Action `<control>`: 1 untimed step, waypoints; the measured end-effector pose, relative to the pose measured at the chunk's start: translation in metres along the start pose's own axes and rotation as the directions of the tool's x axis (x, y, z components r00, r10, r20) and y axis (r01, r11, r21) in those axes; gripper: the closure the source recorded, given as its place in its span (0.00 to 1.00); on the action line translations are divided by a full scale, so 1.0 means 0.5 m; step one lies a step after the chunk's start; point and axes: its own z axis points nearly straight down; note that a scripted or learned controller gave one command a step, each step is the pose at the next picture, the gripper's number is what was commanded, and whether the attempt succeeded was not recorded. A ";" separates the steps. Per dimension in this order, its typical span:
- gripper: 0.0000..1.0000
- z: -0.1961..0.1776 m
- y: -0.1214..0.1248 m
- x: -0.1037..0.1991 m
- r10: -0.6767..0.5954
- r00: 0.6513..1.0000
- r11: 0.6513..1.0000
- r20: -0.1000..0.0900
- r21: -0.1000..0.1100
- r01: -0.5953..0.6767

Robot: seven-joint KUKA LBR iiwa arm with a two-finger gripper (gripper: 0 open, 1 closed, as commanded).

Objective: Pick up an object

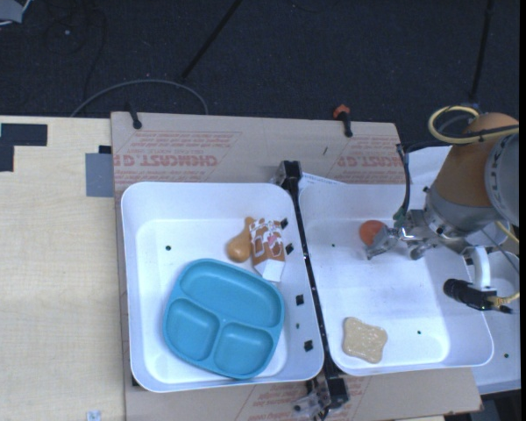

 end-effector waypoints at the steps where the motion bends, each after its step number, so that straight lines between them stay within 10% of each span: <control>1: 1.00 -0.026 0.001 -0.002 0.001 1.000 1.000 0.001 -0.003 -0.001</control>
